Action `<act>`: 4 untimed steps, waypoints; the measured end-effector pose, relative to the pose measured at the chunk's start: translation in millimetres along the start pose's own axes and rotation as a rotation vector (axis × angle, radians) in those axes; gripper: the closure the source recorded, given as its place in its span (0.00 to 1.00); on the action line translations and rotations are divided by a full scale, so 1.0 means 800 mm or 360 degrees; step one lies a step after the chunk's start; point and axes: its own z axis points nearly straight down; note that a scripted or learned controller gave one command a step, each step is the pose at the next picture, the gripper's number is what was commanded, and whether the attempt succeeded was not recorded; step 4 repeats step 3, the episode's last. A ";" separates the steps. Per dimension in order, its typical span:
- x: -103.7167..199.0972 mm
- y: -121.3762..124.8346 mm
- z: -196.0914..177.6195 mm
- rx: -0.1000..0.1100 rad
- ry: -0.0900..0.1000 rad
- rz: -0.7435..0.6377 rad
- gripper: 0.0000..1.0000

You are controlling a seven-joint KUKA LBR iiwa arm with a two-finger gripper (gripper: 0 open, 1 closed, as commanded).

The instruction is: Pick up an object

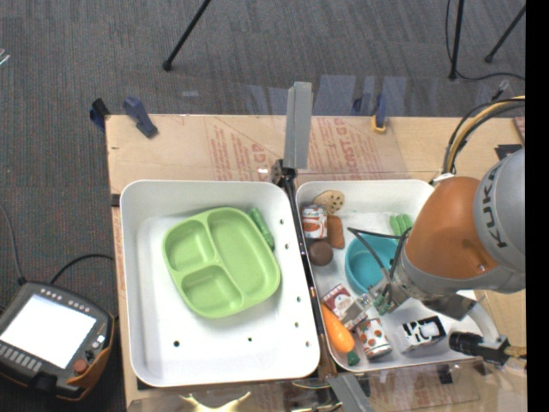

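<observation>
Left bin (146, 230): occupied by green divided tray (221, 260). Right bin (377, 194): arm (459, 230) seen entering from 3 o'clock, covering much of it. Blue bowl (364, 264) partly hidden beneath arm. Gripper (377, 301) lowered at bowl's 6 o'clock, just above small can (374, 338); contact cannot be told. Carrot (338, 331) at can's 9 o'clock. Another can (314, 222) and cookie (328, 201) near bin's 11 o'clock.

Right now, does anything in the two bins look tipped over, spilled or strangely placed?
Nothing is spilled or broken. The right bin is crowded: a small can near the front lies on its side next to the carrot, and another can also looks tipped. The green tray sits turned askew in the left bin.
</observation>
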 end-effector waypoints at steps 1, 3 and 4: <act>-0.062 0.069 0.016 0.0023 0.0019 0.0696 0.00; 0.006 0.094 -0.113 0.0015 0.0015 0.0920 1.00; 0.006 0.094 -0.113 0.0015 0.0015 0.0920 1.00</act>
